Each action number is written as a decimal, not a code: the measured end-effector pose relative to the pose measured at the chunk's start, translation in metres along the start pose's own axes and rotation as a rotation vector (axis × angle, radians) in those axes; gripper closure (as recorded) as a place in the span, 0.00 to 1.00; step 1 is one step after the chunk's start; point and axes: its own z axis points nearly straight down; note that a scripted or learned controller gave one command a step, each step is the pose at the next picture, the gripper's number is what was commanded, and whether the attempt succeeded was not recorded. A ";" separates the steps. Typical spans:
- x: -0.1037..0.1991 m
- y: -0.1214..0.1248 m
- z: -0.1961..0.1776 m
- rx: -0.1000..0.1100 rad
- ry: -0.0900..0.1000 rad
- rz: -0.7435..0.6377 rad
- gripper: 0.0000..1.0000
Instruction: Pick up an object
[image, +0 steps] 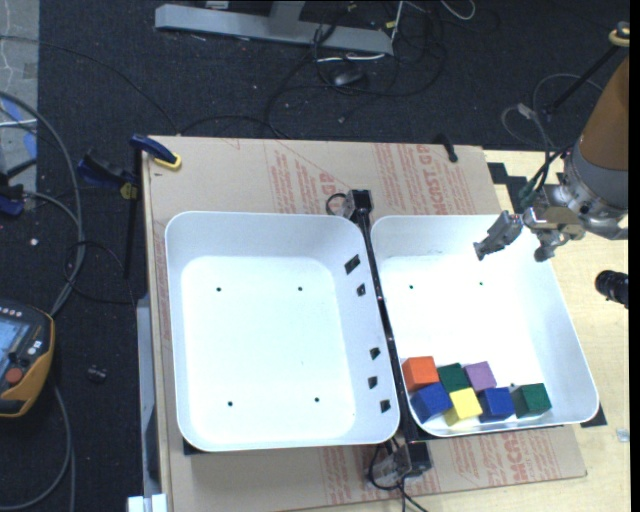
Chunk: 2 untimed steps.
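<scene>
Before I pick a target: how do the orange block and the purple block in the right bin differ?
The orange block sits at the cluster's left end, toward the divider between the bins; the purple block sits further right, with a dark green block between them. The orange block looks slightly larger than the purple block. The orange is vivid, the purple pale. Both are small cubes in the right bin, well away from the gripper.

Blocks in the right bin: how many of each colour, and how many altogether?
Orange block: 1
Green blocks and: 2
Purple block: 1
Blue blocks and: 2
Yellow block: 1
Total: 7, all clustered at the right bin's near edge.
</scene>
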 end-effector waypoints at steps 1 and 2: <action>0.000 0.001 -0.002 -0.004 -0.001 0.000 0.00; 0.009 -0.004 0.051 0.000 0.000 -0.001 0.00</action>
